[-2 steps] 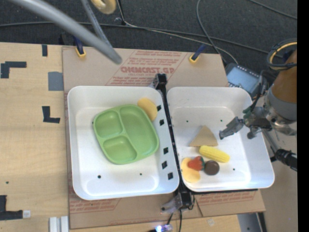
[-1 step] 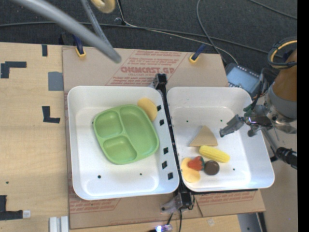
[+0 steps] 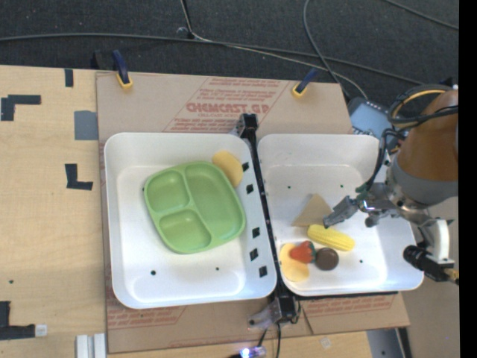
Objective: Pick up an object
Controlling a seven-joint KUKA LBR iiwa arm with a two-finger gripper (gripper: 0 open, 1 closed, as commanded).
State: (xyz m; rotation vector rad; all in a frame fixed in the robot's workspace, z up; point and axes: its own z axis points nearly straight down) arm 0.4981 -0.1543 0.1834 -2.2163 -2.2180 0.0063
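- My gripper (image 3: 337, 216) reaches in from the right over the right bin (image 3: 298, 154); I cannot tell its state.
- Its tip sits just above a yellow corn cob (image 3: 332, 238) lying on the bin floor.
- A red piece (image 3: 302, 253), a brown piece (image 3: 326, 259) and a tan wedge (image 3: 311, 209) lie nearby.
- The left bin (image 3: 127, 222) holds a green divided plate (image 3: 194, 206) and a yellow piece (image 3: 229, 165).

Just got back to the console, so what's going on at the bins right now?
The grey KUKA arm reaches into the right white bin, its tool low beside the yellow toy corn cob. Nothing looks lifted yet. A red toy piece and a brown round piece lie near the corn. The left white bin holds a green divided plastic tray.
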